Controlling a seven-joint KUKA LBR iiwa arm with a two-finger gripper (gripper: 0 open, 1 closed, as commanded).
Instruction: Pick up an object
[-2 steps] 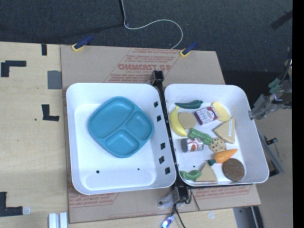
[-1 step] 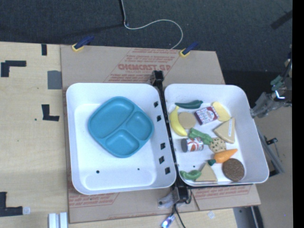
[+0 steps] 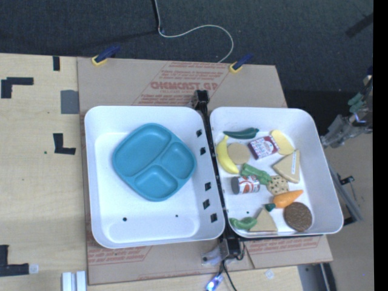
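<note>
Nearest the camera, the brown cookie lies among toy food in the right bin. No object is lifted. The gripper sits beyond that bin's rim; its fingers' state cannot be determined. The whole pick remains

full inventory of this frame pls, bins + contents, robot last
left bin: 1, white, left half of bench
right bin: 1, white, right half
divided plate: 1, blue, in left bin
banana: 1, yellow, right bin, left side
chilli: 1, green, right bin, top
carton: 1, red and white, beside the lemon-like piece
can: 1, red and white, centre, lying down
carrot: 1, orange, lower right
round cookie: 1, brown, bottom right corner
cardboard sheet: 1, tan, under the bins
tool: 1, grey, outside right bin's right rim
</note>
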